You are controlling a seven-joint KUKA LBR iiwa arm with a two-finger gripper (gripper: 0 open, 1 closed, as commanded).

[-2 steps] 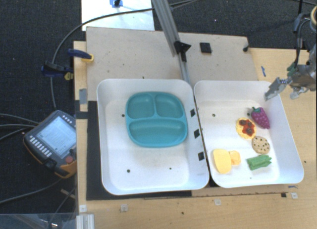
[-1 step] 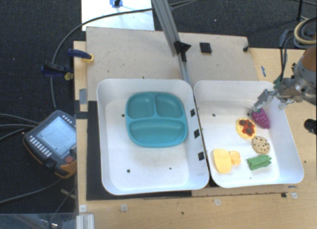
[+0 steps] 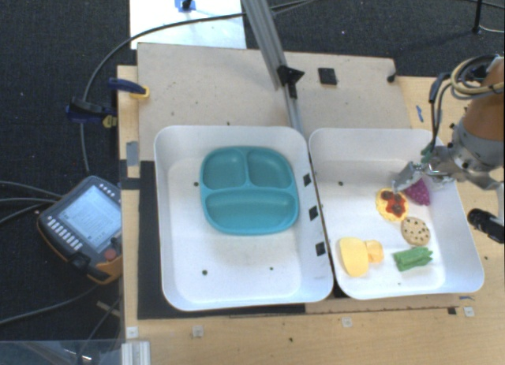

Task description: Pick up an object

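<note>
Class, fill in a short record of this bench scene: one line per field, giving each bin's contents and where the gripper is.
left bin: teal divided plate
right bin: purple item, pizza slice, cookie, yellow cheese piece, green item
gripper: over right bin, at the purple item
grasp: cannot tell

- Wooden bench (image 3: 260, 87) on dark carpet floor (image 3: 55, 32), far side of the gripper.
- Teach pendant (image 3: 83, 225) well left of it.
- Blue clamps (image 3: 102, 97) at bench's far-left edge.
- Cables (image 3: 95, 64) cross the floor.
</note>
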